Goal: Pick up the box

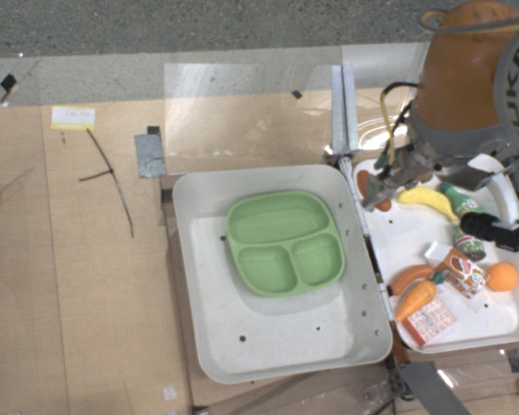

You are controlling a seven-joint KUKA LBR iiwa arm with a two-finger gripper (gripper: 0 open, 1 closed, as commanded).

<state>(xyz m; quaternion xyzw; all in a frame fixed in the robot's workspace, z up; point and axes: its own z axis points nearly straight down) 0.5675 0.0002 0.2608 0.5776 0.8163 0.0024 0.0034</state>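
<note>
A small red, white and green box point(467, 272) lies tilted in the right bin point(487, 328), between a carrot and an orange. A flat red-orange box point(429, 323) lies near that bin's front left corner. My gripper point(377, 187) hangs over the bin's far left corner, well apart from both boxes, up and to their left. Something small and reddish point(384, 205) lies just below the gripper. The grey and orange arm point(477, 65) covers the bin's far right part.
In the right bin lie a banana point(429, 202), a green bottle point(462, 203), a sausage point(410, 277), a carrot point(415, 298) and an orange point(502, 276). The left bin point(208, 342) holds a green divided plate point(285, 242). A rim divides the bins.
</note>
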